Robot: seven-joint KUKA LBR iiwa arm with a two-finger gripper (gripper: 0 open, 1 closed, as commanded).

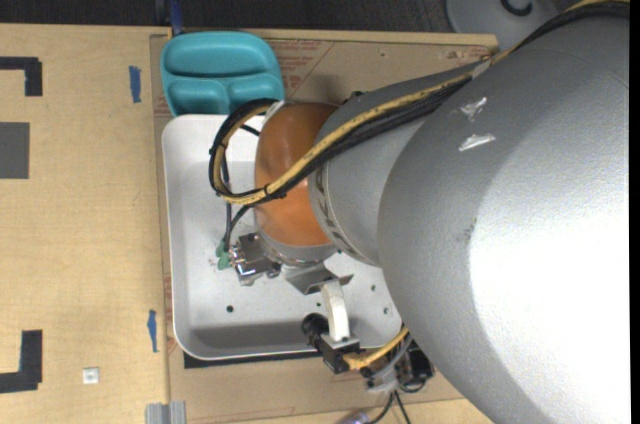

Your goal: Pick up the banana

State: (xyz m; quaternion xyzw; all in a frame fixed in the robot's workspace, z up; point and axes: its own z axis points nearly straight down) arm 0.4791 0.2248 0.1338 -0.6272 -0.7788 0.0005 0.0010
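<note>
Cardboard-covered counter (80, 242) is carrying a white bin (195, 312) at frame centre, the grey arm (500, 212) is crowding over it, hand state impossible to tell, banana hidden somewhere underneath, bearing unknown.

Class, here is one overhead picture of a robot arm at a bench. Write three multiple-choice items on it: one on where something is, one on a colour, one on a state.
1. Where does the teal tray lie?
A. At the far edge of the white bin
B. On the floor
C. On top of the arm

2. What colour is the band above the arm's wrist?
A. Blue
B. Orange
C. Green

3. How does the arm stand relative to the white bin?
A. Pulled clear of it
B. Reaching over it and covering much of it
C. Lying flat beside it

Answers: 1 A, the tray sits against the bin's far rim. 2 B, the band is plainly orange. 3 B, the arm's bulk hides most of the bin.
</note>
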